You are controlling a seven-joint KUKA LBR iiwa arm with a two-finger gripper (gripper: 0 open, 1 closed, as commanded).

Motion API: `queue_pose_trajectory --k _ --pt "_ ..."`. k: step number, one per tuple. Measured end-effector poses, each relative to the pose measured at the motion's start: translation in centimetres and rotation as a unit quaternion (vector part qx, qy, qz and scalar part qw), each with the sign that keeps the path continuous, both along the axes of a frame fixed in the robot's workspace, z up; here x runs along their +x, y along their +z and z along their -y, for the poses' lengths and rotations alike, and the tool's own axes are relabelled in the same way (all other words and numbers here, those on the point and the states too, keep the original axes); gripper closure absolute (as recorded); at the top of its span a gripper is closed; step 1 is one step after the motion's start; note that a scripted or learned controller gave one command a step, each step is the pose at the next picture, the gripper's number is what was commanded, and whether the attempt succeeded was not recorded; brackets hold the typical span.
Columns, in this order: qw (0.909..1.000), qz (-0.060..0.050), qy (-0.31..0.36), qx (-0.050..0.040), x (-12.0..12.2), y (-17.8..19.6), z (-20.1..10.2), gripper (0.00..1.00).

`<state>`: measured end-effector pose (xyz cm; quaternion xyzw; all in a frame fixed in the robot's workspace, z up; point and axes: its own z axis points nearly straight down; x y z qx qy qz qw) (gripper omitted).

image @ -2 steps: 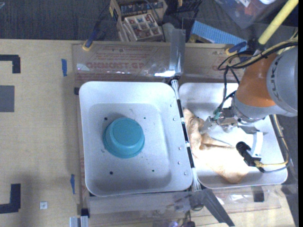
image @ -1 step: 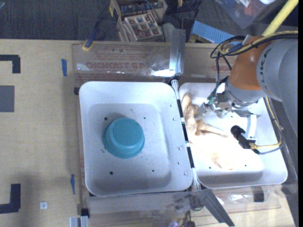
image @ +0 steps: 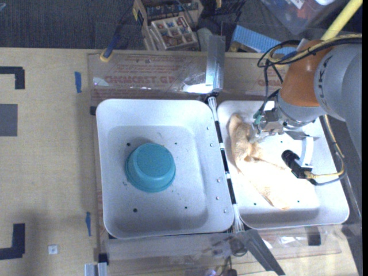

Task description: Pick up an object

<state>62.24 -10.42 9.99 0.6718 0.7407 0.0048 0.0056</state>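
Observation:
A teal upturned bowl point(image: 150, 166) sits in the middle of the left bin point(image: 115, 119). In the right bin point(image: 333, 211) lies a crumpled beige cloth point(image: 253, 160), stretching from the bin's far left corner toward its near middle. My gripper point(image: 260, 125) hangs low over the upper end of that cloth, at the end of the grey arm with the orange band point(image: 299, 79). Its tips are down at the cloth's folds and I cannot make them out. A black cable fitting point(image: 293, 163) juts from the wrist over the bin.
A metal divider point(image: 221, 154) runs between the two bins. Behind the bins lie a clear plastic bag point(image: 149, 76) and a silvery upright bracket point(image: 215, 62). Boxes and clutter stand on the floor at the back. Wooden bench spreads to the left.

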Motion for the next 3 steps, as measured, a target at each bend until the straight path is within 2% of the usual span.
queue_pose_trajectory --k 1,2,3 --pt "1.0000 0.000 0.000 -0.0001 0.00 0.01 0.01 0.00" --pt "0.9986 -0.001 0.054 -0.0028 0.43 -0.82 -0.42 0.00" --pt "0.9986 0.000 0.054 -0.0022 0.51 0.11 -0.49 1.00"
